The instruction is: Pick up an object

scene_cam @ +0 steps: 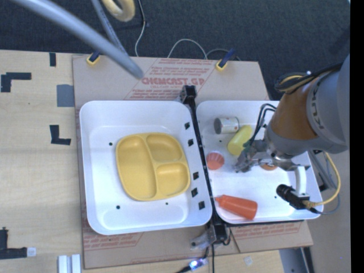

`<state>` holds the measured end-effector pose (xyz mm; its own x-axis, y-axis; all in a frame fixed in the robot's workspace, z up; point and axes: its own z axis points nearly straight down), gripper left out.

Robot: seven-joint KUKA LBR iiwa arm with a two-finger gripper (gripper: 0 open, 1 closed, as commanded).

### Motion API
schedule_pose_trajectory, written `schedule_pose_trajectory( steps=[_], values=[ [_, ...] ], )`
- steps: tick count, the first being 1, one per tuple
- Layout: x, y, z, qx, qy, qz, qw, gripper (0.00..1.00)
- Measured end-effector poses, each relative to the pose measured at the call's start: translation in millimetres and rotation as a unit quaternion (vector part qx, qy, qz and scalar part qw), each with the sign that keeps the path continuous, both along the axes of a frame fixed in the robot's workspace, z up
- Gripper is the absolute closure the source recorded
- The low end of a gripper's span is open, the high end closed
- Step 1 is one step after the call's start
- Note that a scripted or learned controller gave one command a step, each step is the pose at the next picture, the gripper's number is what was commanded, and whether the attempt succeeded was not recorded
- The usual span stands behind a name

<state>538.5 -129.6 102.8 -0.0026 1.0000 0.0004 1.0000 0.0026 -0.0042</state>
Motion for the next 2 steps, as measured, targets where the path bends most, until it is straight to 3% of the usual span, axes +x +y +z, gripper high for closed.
schedule_pose_trajectory(
  steps=[2],
  values=[
    [19, 4, 95, -0.0006, -0.004, 0.0, 1.0, 1.0]
  ],
)
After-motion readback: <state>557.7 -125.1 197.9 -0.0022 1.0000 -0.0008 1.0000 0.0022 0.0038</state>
